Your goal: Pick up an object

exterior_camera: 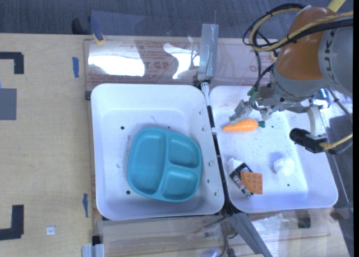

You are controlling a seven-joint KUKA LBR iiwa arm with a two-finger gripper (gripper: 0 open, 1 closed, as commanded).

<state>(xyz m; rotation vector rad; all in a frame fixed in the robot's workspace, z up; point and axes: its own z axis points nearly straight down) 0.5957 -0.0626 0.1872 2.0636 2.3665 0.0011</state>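
While the arm (314,42) reaches in over the right bin (320,194), its fingers (251,109) hang just above the toy carrot (241,126); whether they are apart or together I cannot tell. That carrot lies on its side on the bin floor near the left wall, not lifted. Nearer the front edge sit a waffle piece (253,182) touching a small black item (240,173), and a white lump (282,164). A teal divided plate (164,164) with 3 compartments rests in the left bin (106,110).

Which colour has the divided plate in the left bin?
Light blue plate, shown in the camera view.
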